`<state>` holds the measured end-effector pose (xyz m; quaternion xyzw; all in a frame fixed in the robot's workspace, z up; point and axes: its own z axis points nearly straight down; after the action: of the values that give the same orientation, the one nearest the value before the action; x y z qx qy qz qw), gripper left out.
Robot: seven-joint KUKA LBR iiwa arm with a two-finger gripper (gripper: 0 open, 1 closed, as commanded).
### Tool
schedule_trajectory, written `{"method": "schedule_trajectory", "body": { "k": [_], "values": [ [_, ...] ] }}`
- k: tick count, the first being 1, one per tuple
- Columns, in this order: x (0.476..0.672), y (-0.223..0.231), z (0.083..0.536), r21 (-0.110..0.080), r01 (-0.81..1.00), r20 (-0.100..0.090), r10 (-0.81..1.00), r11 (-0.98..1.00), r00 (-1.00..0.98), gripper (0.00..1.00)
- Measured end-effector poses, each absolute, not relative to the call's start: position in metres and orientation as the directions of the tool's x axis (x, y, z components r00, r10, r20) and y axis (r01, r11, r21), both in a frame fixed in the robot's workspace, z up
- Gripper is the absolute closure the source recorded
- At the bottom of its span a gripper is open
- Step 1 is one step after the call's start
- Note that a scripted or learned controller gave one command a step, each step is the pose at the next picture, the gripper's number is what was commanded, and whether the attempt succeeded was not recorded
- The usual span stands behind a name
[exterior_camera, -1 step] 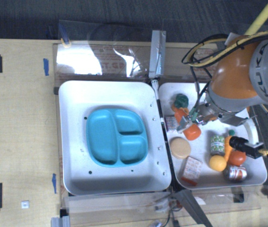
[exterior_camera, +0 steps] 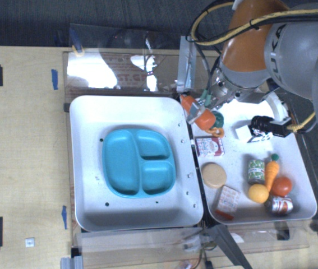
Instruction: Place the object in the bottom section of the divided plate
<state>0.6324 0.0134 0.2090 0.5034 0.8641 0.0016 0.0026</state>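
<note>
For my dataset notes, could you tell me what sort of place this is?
Probably a robotics lab bench: a grey KUKA arm with an orange band reaches over two shallow white bins, with toy food like a plastic carrot.

Grey KUKA arm (exterior_camera: 302,49) with an orange band (exterior_camera: 248,35)

Rounded grey casing bears part of a dark printed letter beside the glossy orange band; black and yellow cables (exterior_camera: 231,21) loop over the wrist, and another yellow cable shows lower down, next to a black fitting (exterior_camera: 268,126) on a white mount
</note>
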Motion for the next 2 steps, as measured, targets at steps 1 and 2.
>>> {"method": "schedule_trajectory", "body": {
  "k": [1,2],
  "values": [
    [0.638,0.080,0.184,0.002,0.916,0.000,0.916,0.402,-0.402,1.00],
    [0.586,0.141,0.129,0.000,0.993,0.001,0.993,0.118,-0.118,1.00]
  ]
}}
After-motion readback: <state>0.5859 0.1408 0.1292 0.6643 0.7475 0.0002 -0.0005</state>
